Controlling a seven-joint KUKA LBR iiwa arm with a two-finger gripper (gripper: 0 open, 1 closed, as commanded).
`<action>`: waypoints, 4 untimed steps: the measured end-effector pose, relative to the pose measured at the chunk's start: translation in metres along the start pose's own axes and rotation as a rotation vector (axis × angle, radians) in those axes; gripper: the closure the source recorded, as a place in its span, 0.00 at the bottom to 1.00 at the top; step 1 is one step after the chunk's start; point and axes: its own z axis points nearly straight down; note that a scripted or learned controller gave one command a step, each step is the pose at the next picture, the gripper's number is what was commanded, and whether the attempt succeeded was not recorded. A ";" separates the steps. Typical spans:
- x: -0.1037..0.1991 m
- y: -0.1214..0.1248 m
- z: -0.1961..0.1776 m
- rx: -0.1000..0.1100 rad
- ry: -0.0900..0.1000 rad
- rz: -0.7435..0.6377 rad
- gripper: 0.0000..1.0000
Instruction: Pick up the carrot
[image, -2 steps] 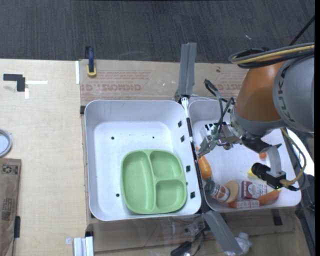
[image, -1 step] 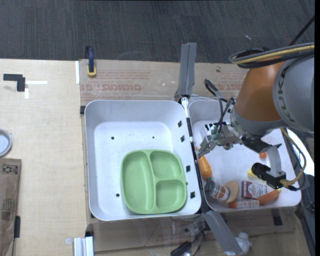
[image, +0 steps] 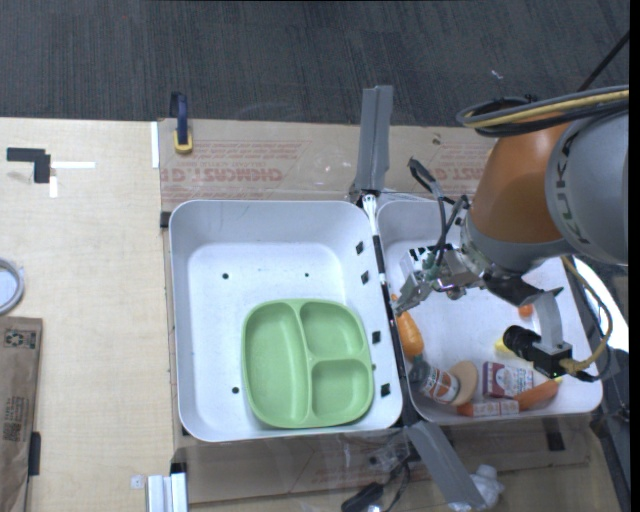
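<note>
Grey arm w/ orange band (image: 520, 185) reaches in from upper right; two-finger gripper (image: 415, 290) low over right white bin (image: 580, 405), grip state can't tell. Small orange carrot (image: 409, 334) just below it, by bin's left wall. Green divided plate (image: 307, 362) in left white bin (image: 200, 300).

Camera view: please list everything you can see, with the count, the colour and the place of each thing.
bins: two, white, side by side on the bench
divided plate: one, green, in the left bin
carrot: one, orange, right bin, at its left wall
bottle: one, red label, right bin, near edge
carton: one, red and white, right bin
clamp: one, blue and yellow, bench far edge
arm: one, grey with orange band, over the right bin
end effector: one, above the carrot
</note>
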 end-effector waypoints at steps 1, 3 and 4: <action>0.000 0.000 0.000 0.000 0.000 0.000 0.00; 0.000 0.000 0.000 0.000 0.000 0.000 0.00; 0.000 0.000 0.000 0.000 0.000 0.000 0.00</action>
